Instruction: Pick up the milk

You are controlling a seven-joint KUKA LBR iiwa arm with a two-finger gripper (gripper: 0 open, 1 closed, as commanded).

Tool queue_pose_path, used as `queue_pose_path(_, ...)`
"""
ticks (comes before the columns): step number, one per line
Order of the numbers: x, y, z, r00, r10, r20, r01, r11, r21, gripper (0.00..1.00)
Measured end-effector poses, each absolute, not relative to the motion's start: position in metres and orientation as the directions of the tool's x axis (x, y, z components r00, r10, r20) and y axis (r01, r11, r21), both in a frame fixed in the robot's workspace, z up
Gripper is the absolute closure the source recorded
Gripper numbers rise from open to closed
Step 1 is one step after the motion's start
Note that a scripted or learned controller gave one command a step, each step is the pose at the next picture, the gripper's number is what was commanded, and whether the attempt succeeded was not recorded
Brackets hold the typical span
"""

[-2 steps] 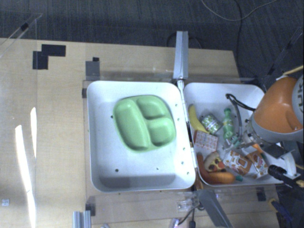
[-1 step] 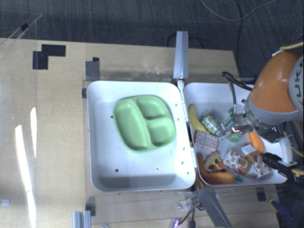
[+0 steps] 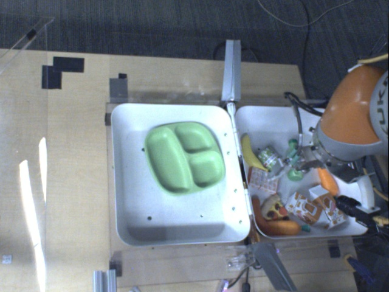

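The milk, a printed carton, lies flat at the near edge of the right bin, its long axis running left to right. A hot dog, pizza slice and carrot crowd it; the fingers may snag one of these instead. Farther back, the gripper hangs over the clutter beside a banana. Finger state: cannot tell.

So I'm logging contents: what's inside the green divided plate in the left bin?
Nothing shows inside the green divided plate; its three compartments look bare. The bin floor beneath it is covered.
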State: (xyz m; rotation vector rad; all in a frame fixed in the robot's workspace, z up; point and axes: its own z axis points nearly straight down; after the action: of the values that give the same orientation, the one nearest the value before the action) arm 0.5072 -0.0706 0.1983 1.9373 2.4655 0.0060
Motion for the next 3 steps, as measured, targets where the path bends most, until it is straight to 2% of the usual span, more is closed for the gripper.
queue_pose_path(1, 0.495, -0.108, 0.095, -0.448, 0.894, -0.004, 0.894, 0.448, 0.006, 0.0)
queue_pose_path(2, 0.521, -0.181, 0.187, -0.287, 0.958, -0.004, 0.958, 0.287, 0.006, 0.0)
queue_pose_path(3, 0.491, -0.143, 0.089, -0.179, 0.984, -0.005, 0.984, 0.179, 0.013, 0.0)
